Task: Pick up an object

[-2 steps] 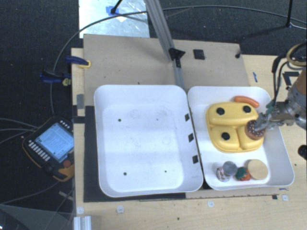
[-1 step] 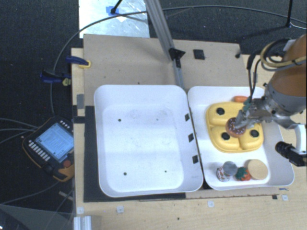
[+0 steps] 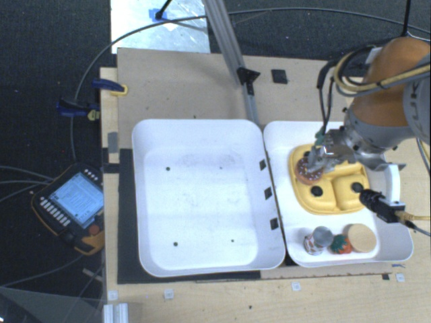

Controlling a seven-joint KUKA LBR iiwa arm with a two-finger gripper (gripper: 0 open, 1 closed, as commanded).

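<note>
- The claw (image 3: pixel 322 155) hangs low over the yellow tray (image 3: pixel 337 195) in the right bin (image 3: pixel 279 180); spread or pressed together, I cannot tell.
- Just beneath sits a brownish round object (image 3: pixel 308 172) (its rim blurred).
- Risk: an off-centre descent could nudge it aside, leaving nothing gripped.

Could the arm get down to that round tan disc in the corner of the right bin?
Probably yes. The tan disc lies uncovered near the right bin's front edge, with only a small red object beside it. The gripper hangs close by over the yellow tray.
</note>
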